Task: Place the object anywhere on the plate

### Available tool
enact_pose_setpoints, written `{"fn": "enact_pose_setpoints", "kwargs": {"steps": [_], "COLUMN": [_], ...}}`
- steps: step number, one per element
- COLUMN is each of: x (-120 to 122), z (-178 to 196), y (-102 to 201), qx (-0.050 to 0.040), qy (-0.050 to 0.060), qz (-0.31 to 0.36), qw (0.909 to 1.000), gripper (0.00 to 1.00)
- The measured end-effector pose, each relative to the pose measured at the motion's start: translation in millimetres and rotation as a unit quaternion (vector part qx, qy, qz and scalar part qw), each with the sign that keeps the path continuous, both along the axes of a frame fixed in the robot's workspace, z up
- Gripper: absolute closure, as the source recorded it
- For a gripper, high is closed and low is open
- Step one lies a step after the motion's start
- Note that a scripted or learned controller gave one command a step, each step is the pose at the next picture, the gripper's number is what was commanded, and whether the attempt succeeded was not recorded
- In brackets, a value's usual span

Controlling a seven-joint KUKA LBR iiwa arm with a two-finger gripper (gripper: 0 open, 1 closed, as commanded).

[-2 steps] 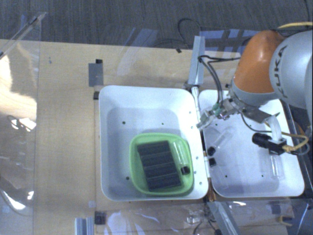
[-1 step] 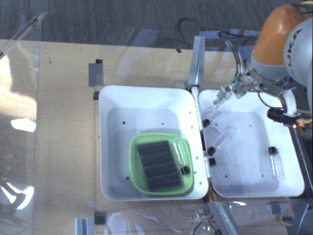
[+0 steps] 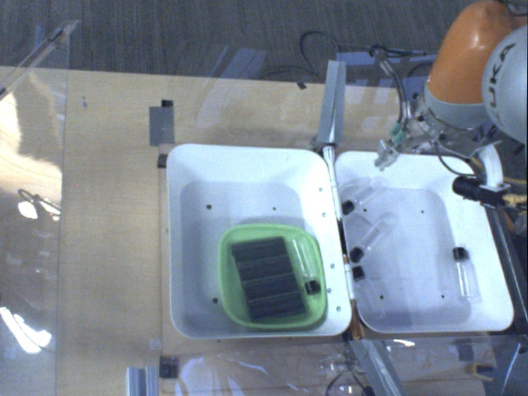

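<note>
A green plate [image 3: 233, 299] lies in the left bin [image 3: 190, 221], toward its front. On it rests a dark ridged block [image 3: 266, 279]. Along the plate's right side lies a clear tube [image 3: 304, 264] with a black cap. Several more clear black-capped tubes lie in the right bin [image 3: 412, 316]: one near its left wall [image 3: 361, 196], one below that [image 3: 371, 233], and one at the right [image 3: 464, 280]. My gripper [image 3: 388, 155] hangs over the right bin's back left corner, above and apart from the tubes. I see nothing held in it.
The grey arm with its orange band [image 3: 466, 52] comes in from the upper right, with cables around the wrist. A grey metal divider [image 3: 332, 106] runs back from between the bins. The wooden bench [image 3: 91, 221] stretches to the left.
</note>
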State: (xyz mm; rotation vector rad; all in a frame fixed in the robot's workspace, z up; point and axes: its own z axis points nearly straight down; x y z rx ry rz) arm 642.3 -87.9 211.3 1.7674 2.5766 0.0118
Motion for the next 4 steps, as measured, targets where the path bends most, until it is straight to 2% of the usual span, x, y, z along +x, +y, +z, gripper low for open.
{"fn": "enact_pose_setpoints", "kwargs": {"steps": [1, 2, 3, 4], "x": [-46.2, -58.7, -105.8, -104.8], "z": [19.1, 18.2, 24.0, 5.0], "y": [17.7, 33.2, 74.8, 65.9], "qx": [0.0007, -0.0007, -0.0016, -0.0026], "qy": [0.005, 0.005, 0.005, 0.005], "qz": [0.043, 0.174, 0.280, 0.343], "qw": [0.9991, 0.9847, 0.9600, 0.9394], "gripper": [1.00, 1.00, 1.00, 1.00]}}
